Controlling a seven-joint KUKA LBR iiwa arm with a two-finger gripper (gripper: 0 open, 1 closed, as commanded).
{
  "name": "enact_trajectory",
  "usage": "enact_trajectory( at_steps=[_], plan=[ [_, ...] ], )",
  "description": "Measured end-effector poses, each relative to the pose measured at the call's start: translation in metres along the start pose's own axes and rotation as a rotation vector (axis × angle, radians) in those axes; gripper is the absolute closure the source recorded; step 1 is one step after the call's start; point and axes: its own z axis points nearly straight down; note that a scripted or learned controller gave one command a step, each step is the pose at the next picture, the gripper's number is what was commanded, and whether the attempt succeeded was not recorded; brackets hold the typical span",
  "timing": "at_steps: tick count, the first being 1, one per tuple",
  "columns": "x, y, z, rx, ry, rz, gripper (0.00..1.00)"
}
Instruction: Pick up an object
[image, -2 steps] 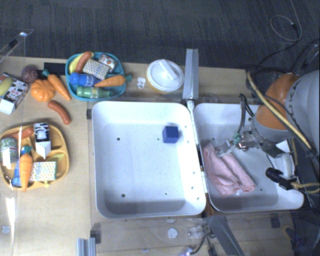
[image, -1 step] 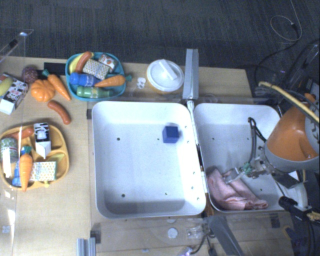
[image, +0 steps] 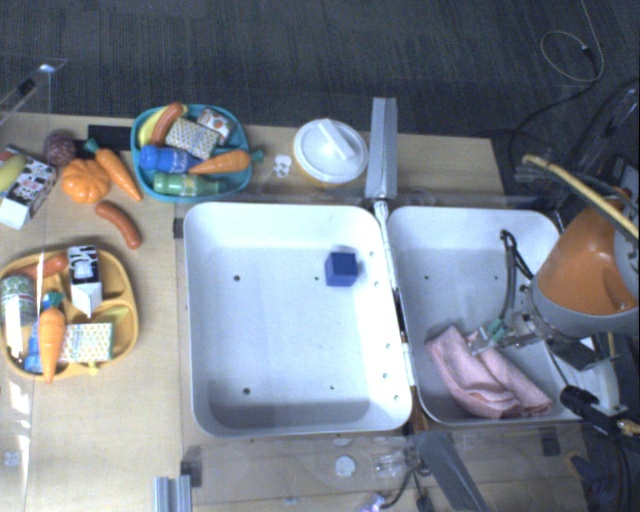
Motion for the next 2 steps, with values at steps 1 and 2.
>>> enact_trajectory(
  at_steps=[1,2],
  plan=[
    [0.000,0.000,0.000,0.000,0.000,0.000,0.00],
    [0.019,0.025,0.013,0.011,0.004,-0.037,0.00]
  ],
)
